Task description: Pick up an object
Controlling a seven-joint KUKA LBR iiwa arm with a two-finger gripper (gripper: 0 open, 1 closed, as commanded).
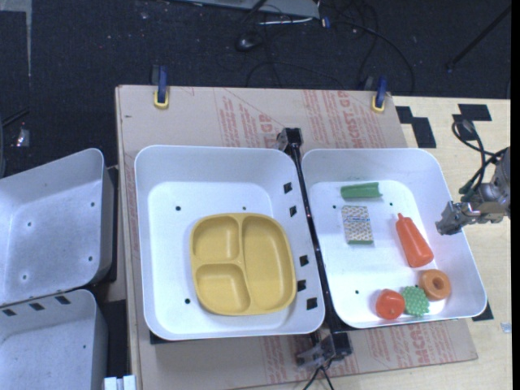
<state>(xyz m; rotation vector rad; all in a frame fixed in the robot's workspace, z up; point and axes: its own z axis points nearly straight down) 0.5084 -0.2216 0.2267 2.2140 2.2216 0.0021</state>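
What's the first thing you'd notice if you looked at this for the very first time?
Probably the big yellow three-compartment plastic tray, lying alone in the left white bin. Next, the bright toys in the right white bin: an orange bottle, an orange ring, a red rounded toy and a green bar. The grey gripper sits at that bin's right edge.

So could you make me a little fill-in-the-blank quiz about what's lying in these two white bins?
1. The yellow divided tray lies in the ____ bin.
2. The yellow tray has ____ compartments.
3. The flat green block lies at the ____ end of the right bin.
4. The orange ring lies ____ the right bin.

Missing words: left; three; far; inside
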